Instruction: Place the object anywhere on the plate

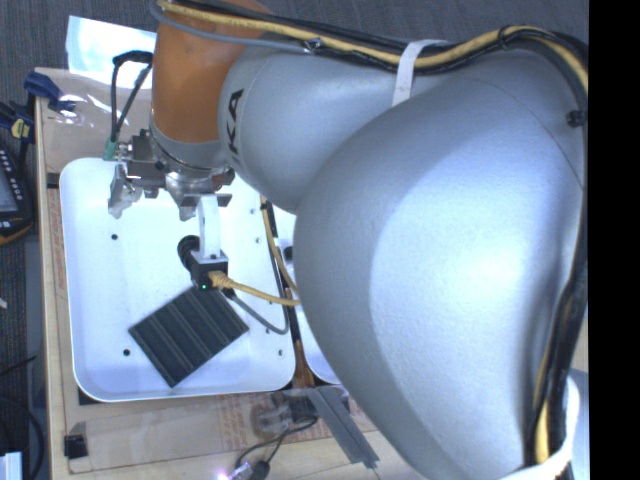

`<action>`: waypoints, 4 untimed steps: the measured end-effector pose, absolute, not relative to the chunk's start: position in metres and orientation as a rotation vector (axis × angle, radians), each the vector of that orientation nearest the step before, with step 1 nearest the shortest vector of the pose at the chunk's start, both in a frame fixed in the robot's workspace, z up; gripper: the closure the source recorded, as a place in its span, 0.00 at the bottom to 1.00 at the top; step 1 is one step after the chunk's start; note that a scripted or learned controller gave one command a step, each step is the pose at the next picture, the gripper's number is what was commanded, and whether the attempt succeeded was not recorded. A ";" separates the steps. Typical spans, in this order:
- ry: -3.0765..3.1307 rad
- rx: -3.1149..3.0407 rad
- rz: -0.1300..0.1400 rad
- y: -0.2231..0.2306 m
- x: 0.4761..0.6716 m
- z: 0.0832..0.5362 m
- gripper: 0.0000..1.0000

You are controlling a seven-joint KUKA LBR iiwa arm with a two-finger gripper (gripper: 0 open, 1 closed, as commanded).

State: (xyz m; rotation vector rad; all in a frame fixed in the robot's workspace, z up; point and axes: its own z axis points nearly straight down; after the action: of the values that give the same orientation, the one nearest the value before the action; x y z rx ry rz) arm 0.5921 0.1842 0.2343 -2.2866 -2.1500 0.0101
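The plate (188, 335) is a dark grey, ribbed square lying flat and turned at an angle near the front of the left bin (85, 268). My gripper (152, 202) hangs over the back half of that bin, well behind the plate. Its two grey fingers (118, 196) stand apart, open, with only white bin floor between them. A white bracket (208, 230) carrying a small black box with a green light reaches down from the wrist to just above the plate's far corner. I cannot make out a loose object; the arm hides the right bin.
A yellow cable (255, 293) and a black cable loop run from the bracket across the left bin's right side. The bulky grey arm (420, 248) covers the right half of the view. Tools and clutter (20, 168) lie past the bench's left edge.
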 end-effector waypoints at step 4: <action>-2.167 -2.267 0.018 0.187 0.592 0.253 1.00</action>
State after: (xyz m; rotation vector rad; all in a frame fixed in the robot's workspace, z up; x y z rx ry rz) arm 0.5916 0.1868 0.2530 -2.2673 -2.1667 0.0175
